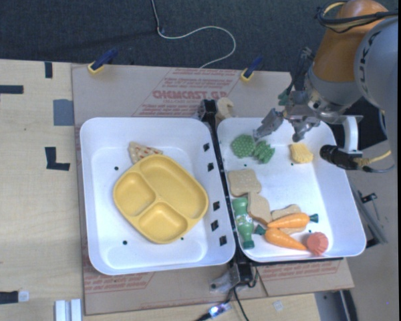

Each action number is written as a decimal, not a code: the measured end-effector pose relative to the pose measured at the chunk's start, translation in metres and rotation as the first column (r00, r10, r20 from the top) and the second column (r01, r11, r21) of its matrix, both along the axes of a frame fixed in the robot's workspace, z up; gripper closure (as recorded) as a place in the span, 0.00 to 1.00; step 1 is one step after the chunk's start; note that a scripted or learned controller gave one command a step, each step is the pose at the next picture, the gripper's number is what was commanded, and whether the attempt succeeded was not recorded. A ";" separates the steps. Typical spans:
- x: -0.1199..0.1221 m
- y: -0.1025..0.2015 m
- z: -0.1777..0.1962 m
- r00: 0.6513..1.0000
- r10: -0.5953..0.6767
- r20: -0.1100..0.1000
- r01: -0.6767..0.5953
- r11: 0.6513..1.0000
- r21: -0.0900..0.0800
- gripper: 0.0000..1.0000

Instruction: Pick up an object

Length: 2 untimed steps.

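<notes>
Clearly, in the camera view, we see the hand (284,128) hanging over the far end of the right bin (341,199), its two fingers spread apart and grasping nothing. Green broccoli (252,148) lies just to its left and slightly nearer us; a yellow piece (301,154) lies just right.

A yellow tray (160,199) sits in a white bin (93,179); the other bin holds green broccoli (252,148) and orange carrots (289,231).
</notes>
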State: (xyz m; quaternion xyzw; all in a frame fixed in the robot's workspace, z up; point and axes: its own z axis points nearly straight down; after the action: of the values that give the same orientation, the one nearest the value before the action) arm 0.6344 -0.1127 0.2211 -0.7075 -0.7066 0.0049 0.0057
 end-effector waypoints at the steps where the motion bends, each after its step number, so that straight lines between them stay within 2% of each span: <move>1: 0.003 0.000 0.008 1.000 0.003 0.013 -0.003 1.000 -0.001 0.00; 2: 0.000 0.003 -0.036 1.000 0.003 0.009 -0.003 1.000 -0.002 0.00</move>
State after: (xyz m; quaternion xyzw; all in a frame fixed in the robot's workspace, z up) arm 0.6346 -0.1096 0.1851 -0.7064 -0.7078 0.0023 0.0018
